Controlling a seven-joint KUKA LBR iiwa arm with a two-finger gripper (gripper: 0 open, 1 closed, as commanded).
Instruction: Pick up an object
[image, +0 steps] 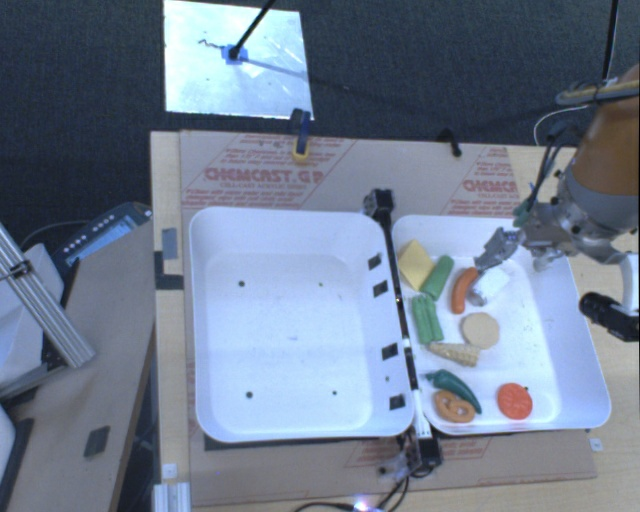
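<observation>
The right white bin (590, 385) holds several toy foods. A yellow wedge (415, 264) lies at its far left, with a green pod (437, 277) and an orange-red sausage (463, 288) beside it. Below them lie a green cucumber (427, 320), a round beige biscuit (480, 330) and a corn cob (455, 352). Along the front edge are a green pepper (455, 383), an orange slice (453, 406) and a red tomato (514, 401). My gripper (522, 254) hangs open over the bin's far part, just right of the sausage, with nothing between its fingers.
The left white bin (290, 320) stands beside the right one, with a black divider rail (395, 300) between them. A small pale object (490, 290) lies by the sausage. A black part (610, 315) juts in at the right edge.
</observation>
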